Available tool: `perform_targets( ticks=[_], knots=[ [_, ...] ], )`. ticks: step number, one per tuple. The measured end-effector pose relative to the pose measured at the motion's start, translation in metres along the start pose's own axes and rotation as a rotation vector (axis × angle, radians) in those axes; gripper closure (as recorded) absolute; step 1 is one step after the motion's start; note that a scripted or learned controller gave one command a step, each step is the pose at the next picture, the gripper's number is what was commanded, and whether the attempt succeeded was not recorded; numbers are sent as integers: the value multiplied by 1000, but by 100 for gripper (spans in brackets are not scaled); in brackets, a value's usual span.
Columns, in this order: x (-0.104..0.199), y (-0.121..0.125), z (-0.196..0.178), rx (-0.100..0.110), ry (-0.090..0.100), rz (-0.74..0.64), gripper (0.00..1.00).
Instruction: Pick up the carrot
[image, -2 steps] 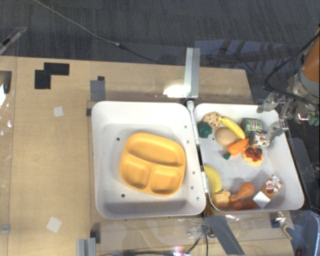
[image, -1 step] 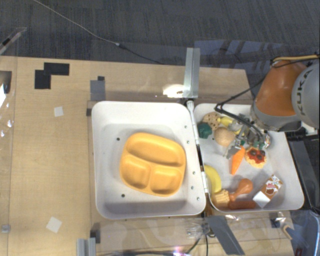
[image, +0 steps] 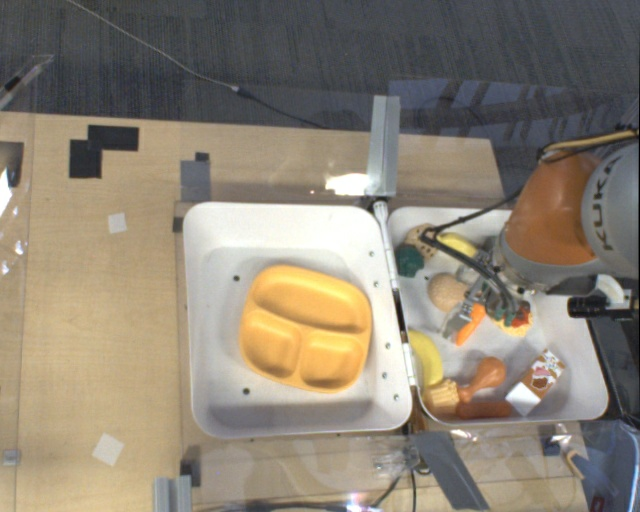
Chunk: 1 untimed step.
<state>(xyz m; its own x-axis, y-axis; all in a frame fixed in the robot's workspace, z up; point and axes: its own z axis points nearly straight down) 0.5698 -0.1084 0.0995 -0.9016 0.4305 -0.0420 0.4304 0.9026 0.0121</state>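
Front of right bin (image: 590, 405): hot dog (image: 480, 408) | end effector (image: 488, 305) over carrot (image: 467, 324), finger state unreadable | centre on carrot, avoid egg (image: 447, 291), descend straight.

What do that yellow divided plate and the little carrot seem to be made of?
The yellow plate looks like moulded plastic: uniform colour, rounded compartments, soft sheen. The carrot, lying by the tool, is probably a plastic toy, given its flat, even orange, though it is too small to be sure.
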Motion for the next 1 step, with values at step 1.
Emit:
perform_targets(
  ticks=[1],
  knots=[
    [28, 4, -1, 3, -8, 81, 0]
  ],
)
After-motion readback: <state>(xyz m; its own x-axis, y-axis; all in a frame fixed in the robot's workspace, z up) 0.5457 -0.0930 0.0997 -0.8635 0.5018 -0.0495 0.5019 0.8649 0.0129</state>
